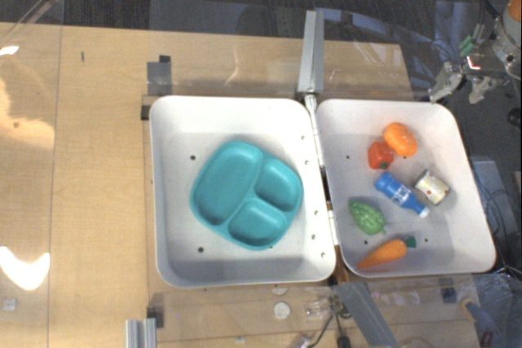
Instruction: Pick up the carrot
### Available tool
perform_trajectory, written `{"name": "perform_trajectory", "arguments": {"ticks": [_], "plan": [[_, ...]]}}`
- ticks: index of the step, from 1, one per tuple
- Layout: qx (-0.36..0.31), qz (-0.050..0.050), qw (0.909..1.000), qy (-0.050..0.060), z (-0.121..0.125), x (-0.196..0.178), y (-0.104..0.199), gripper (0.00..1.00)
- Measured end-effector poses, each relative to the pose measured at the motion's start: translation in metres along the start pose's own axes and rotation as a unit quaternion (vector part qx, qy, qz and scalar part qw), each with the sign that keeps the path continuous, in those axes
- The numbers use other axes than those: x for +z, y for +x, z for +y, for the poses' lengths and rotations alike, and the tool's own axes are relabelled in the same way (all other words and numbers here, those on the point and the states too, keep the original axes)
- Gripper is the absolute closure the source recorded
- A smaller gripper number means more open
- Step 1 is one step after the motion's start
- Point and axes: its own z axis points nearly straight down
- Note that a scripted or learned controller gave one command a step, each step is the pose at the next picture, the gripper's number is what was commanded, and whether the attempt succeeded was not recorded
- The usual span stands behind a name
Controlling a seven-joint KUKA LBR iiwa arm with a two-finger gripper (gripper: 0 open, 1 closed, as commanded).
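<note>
My gripper (458, 76) hangs beyond the right bin's (465, 144) far right corner, fingers spread, grasping nothing. The carrot (383, 254) lies at that bin's near edge, just near the green thing (367, 217). It looks light, hard, smooth; I'd pinch its thick middle.

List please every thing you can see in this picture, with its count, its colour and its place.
bins: 2, white, side by side on the bench
plate: 1, teal, three compartments, in the left bin
carrot: 1, orange with green tip, near front edge of the right bin
green vegetable: 1, green, right bin, just above the carrot
bottle: 1, blue, right bin, middle
can: 1, silver, right of the bottle
orange fruit: 1, orange, right bin, back
red pepper: 1, red, touching the orange fruit
gripper: 1, grey, beyond the right bin's back right corner
</note>
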Motion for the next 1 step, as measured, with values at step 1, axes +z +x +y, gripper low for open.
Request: {"name": "perform_trajectory", "arguments": {"ticks": [1], "plan": [[0.184, 0.0, 0.983, 0.001, -0.017, 0.1034, 0.0477, 0.0]]}}
